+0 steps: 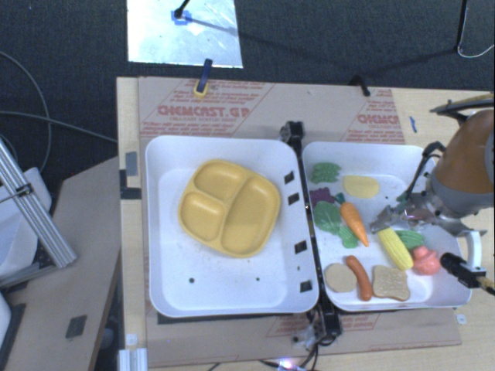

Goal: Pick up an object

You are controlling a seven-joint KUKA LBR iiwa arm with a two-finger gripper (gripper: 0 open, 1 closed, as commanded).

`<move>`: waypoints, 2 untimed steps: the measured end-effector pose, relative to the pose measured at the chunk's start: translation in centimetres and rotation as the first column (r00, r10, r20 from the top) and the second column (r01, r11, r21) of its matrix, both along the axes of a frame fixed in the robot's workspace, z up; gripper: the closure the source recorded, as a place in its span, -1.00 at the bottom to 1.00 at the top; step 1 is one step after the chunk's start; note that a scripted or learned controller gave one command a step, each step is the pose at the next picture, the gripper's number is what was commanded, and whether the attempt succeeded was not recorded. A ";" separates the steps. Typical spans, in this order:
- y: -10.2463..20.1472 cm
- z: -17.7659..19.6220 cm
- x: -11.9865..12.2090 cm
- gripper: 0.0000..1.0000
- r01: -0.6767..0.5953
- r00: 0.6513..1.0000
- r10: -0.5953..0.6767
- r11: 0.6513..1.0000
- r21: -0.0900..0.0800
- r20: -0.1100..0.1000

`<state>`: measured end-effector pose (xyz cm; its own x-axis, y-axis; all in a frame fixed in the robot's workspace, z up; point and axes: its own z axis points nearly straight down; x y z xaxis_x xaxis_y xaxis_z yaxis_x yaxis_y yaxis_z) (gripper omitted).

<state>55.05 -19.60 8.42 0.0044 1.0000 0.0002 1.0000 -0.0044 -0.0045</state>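
Bench noted: two bins. We find the corn (pixel 394 247) in the right bin (pixel 387 154), just beside the gripper (pixel 384 222); finger state we cannot tell. Risk: neighbouring carrot (pixel 354 221) and tomato (pixel 426 262) crowd any grasp.

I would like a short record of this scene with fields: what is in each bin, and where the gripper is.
left bin: yellow divided plate
right bin: carrot, corn cob, sausage, bread slice, green leaves, more toy food
gripper: over right bin, between carrot and corn cob
held item: none seen
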 end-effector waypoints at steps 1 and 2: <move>5.4 0.0 -2.4 -1.00 -0.010 1.000 0.010 1.000 0.003 0.003; 5.1 1.1 -2.2 1.00 -0.008 1.000 0.008 1.000 0.000 0.008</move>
<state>52.84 -14.51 9.53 -0.0036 1.0000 0.0001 1.0000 0.0036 0.0032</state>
